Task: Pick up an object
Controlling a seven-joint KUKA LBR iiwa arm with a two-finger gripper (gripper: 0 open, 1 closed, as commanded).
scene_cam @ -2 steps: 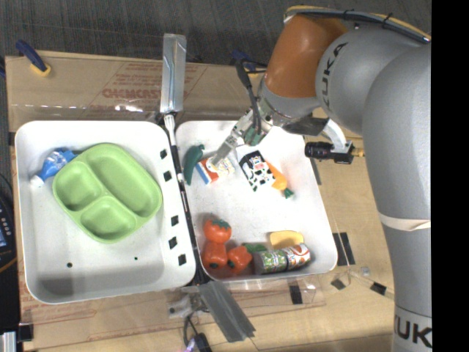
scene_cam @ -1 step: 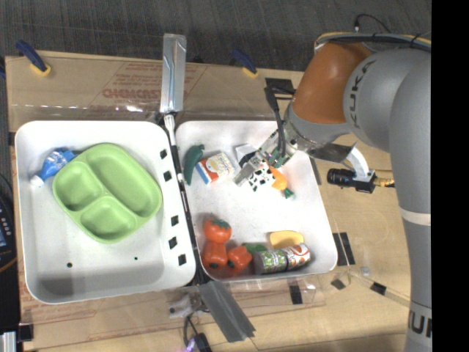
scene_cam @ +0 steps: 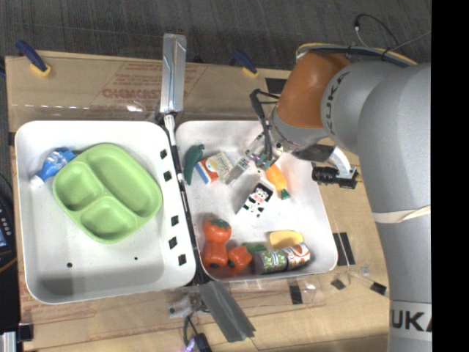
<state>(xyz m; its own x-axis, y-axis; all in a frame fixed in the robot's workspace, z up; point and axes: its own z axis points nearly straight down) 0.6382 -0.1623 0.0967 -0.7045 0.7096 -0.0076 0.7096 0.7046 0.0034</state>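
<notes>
1. White plastic makes up both shallow bins; the left bin (scene_cam: 44,270) and the right bin (scene_cam: 322,229) sit side by side on a cardboard-covered bench (scene_cam: 88,79).
2. Filling much of the left bin is a green divided tray (scene_cam: 108,191), tilted slightly, with a blue and white packet (scene_cam: 53,161) tucked against its upper left edge.
3. From the right comes the grey arm (scene_cam: 388,138), its orange band (scene_cam: 311,86) just above the wrist, bending down over the upper part of the right bin.
4. The gripper (scene_cam: 258,155) hangs low among the items there — I cannot tell from where I stand how far its fingers are parted, or whether anything sits between them.
5. Just beside it lie a small orange and white carton (scene_cam: 211,167) to its left and an orange carrot-like piece (scene_cam: 276,178) to its right.
6. A dark green curved piece (scene_cam: 193,160) rests against the bin's left wall, next to the carton.
7. Below the gripper is a black-and-white spotted toy (scene_cam: 256,200), lying apart from the others.
8. Along the bottom edge crowd a red tomato (scene_cam: 217,231), more red pieces (scene_cam: 223,258), a green-labelled can (scene_cam: 282,259) on its side, and a yellow piece (scene_cam: 284,237) just above the can.
</notes>
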